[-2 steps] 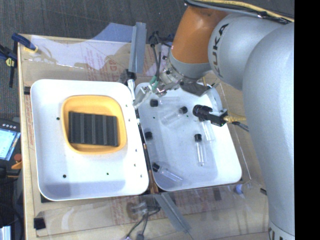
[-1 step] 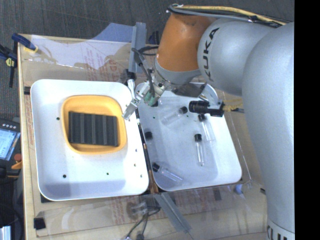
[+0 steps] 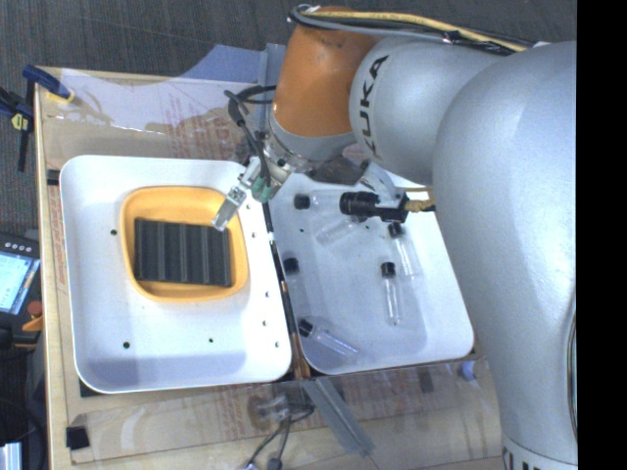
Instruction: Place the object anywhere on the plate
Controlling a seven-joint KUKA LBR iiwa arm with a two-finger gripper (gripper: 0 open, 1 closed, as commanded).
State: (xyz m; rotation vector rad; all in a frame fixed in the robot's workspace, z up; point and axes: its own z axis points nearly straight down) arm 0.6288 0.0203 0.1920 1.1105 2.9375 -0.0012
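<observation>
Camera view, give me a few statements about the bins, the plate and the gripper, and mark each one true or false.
1. The yellow plate lies in the left bin. True.
2. The plate carries a dark ribbed insert. True.
3. The clear vials lie on the plate. False: they lie in the right bin.
4. The gripper hangs over the right bin's far corner. False: it is at the plate's right edge.
5. The plate is blue. False: it is yellow.
</observation>
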